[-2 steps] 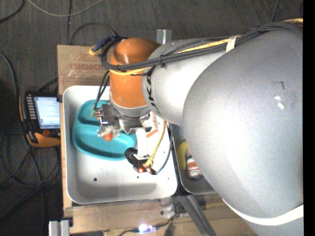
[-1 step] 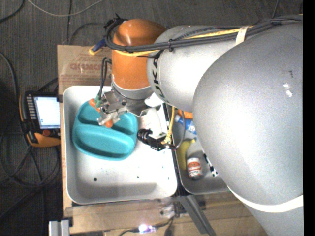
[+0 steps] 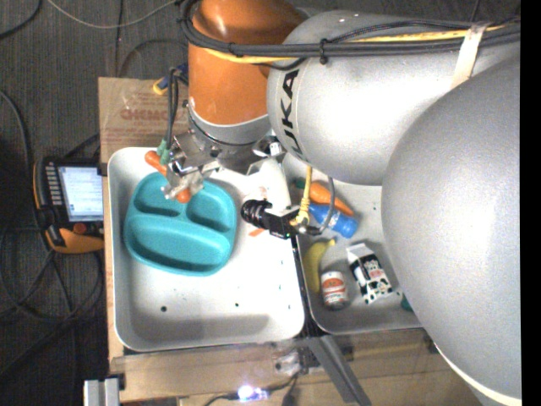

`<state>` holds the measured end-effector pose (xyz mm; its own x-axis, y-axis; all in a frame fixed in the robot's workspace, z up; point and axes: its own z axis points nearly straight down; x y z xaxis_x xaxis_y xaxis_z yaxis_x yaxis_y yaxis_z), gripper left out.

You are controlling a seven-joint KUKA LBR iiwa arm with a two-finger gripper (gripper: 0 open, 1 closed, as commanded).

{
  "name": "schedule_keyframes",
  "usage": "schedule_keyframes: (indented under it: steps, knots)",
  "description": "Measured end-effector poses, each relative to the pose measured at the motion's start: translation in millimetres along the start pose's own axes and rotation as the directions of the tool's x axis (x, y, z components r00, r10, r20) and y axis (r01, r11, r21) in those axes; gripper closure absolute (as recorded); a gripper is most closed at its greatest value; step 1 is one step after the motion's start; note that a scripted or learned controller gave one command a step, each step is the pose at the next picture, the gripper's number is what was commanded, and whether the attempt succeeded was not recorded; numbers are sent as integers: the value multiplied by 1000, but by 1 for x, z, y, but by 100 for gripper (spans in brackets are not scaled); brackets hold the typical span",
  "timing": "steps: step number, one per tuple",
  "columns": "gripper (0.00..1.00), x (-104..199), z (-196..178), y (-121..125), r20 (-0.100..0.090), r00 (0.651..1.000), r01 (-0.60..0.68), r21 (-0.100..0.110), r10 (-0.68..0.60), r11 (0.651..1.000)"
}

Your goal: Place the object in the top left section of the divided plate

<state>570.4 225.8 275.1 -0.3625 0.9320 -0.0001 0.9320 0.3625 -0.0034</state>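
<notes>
In the left bin we see a teal divided plate, and the gripper hangs just over its upper edge. Between the metal fingers there is a small orange object; it looks like a short carrot-like piece, and we think the fingers are clamped on it. One more orange bit lies at the bin wall, just beside the plate. In the right bin we see a blue bottle, a small can, a yellow thing and a white box
</notes>
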Motion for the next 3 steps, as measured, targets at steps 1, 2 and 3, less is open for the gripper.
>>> schedule_keyframes:
  steps: [1,2,3]
  knots:
    - [100,-108,29,1,3,994,-110,1,110,994]
    - [100,-53,-12,82,2,993,-114,-1,114,993]
    - [100,-84,16,60,1,972,-234,2,234,972]
